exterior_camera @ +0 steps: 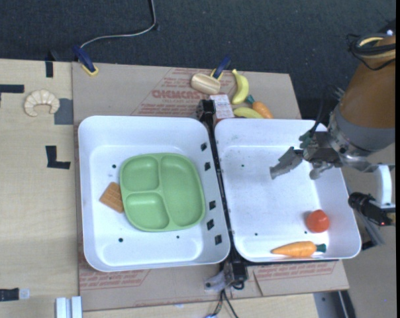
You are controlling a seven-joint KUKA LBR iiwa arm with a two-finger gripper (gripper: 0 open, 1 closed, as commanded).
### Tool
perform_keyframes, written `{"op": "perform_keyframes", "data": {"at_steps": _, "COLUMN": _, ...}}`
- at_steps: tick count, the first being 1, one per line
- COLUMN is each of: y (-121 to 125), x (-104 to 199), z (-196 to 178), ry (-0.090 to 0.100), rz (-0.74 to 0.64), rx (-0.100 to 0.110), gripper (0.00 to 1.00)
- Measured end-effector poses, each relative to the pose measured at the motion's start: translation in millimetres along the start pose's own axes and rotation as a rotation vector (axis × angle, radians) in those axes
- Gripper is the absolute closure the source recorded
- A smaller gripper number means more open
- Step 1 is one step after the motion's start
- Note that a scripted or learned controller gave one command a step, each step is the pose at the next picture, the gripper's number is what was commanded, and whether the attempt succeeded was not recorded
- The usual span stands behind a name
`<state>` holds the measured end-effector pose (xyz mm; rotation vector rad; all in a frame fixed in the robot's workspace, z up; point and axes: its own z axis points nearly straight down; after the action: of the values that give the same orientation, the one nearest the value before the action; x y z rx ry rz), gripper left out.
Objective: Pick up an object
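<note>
A red tomato lies near the front right corner of the right bin. An orange carrot with a green tip rests along that bin's front wall. My gripper hangs over the right side of the right bin, above and behind the tomato. Its fingers are spread apart and open, with nothing between them. In the left bin a green divided plate lies flat, and a tan cracker pokes out from under its left edge.
Behind the bins on the cardboard lie a bread roll, bananas and a small box. A croissant sits on the bench at far left. A cable runs across the dark floor at the back.
</note>
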<state>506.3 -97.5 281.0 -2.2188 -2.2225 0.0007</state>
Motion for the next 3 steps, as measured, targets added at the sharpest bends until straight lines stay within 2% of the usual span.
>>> {"op": "perform_keyframes", "data": {"at_steps": 1, "y": 39, "x": -100, "z": 51, "ry": -0.002, "rz": 0.003, "rx": 0.001, "gripper": 0.00}}
{"op": "perform_keyframes", "data": {"at_steps": 2, "y": 6, "x": -119, "z": 64, "ry": -0.001, "rz": 0.002, "rx": 0.000, "gripper": 0.00}}
{"op": "perform_keyframes", "data": {"at_steps": 3, "y": -23, "x": -123, "z": 131, "ry": 0.000, "rz": 0.002, "rx": 0.001, "gripper": 0.00}}
